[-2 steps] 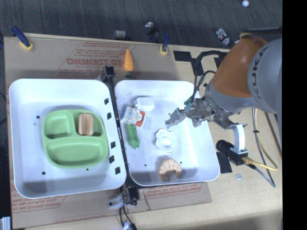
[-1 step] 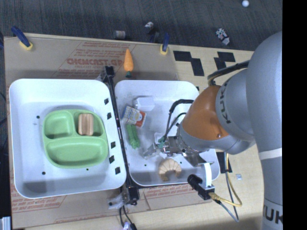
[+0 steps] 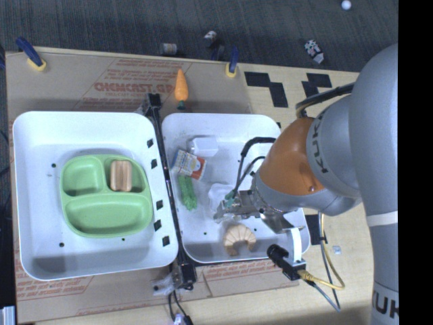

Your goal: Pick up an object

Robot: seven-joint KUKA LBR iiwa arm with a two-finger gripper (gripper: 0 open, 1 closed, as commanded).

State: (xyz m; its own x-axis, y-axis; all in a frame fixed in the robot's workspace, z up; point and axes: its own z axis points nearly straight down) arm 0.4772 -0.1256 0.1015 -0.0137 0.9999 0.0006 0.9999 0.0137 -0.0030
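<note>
The grey arm (image 3: pixel 358 134) reaches in from the right, its orange band (image 3: pixel 291 164) hanging over the right bin (image 3: pixel 270 124). Below the band the wrist angles down and leftward, and the pincer (image 3: pixel 226 210) sits low over the middle of that bin, near a clear, crumpled bit of wrapping (image 3: pixel 218 193). From where I stand I cannot tell how the pincer is set, and I see nothing clearly caught in it.

Just below the pincer, close to the bin's near wall, lies a tan croissant (image 3: pixel 239 238), apart from the tool. Further left in the same bin a green vegetable-like piece (image 3: pixel 187 193) lies lengthwise beside the dividing wall, with a small colourful packet (image 3: pixel 189 162) just above it and a white boxy item (image 3: pixel 203 145) above that.

The left bin (image 3: pixel 27 202) carries a green divided plate (image 3: pixel 105 193); a small brown wooden-looking block (image 3: pixel 121 175) sits in its upper right compartment.

On the tabletop (image 3: pixel 95 80) behind the bins, an orange carrot-shaped toy (image 3: pixel 180 85) stands near the gap between them. Blue clamps (image 3: pixel 30 53) grip the far edge. A black and yellow cable (image 3: pixel 318 276) trails by the right bin's near corner.
</note>
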